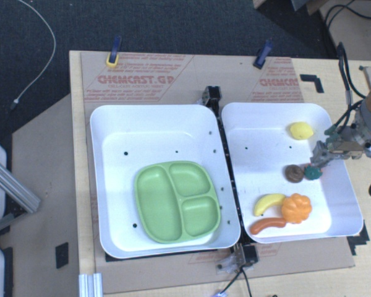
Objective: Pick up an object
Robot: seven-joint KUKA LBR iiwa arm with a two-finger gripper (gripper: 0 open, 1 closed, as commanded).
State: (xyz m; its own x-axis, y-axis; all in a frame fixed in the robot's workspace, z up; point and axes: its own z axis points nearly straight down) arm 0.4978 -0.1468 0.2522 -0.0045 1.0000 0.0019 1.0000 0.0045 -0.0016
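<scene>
In the camera view, two white bins stand side by side on the table (80, 135). The left bin (111, 129) holds a green divided plate (176, 201) in the lower middle of the frame. The right bin (260, 129) holds the small things: a yellow lemon (301, 130) at the upper right, a brown round piece (294, 174) at the middle right, and lower down a banana (268, 203), an orange pumpkin (296, 207) and a red sausage (267, 225), which lie close together.

The arm comes in from the right edge of the frame. Its end effector (316, 166) is low over the right bin, and a small teal object (313, 172) lies just at its tip, touching or nearly touching the brown round piece. I cannot tell if the end effector is released or clenched, because the tip is too small and partly hidden here.

In my judgement, the step in hand is the grasp itself, at the teal object. The next move calls for a firm closing on it and then a straight lift, without pushing the brown piece beside it.
</scene>
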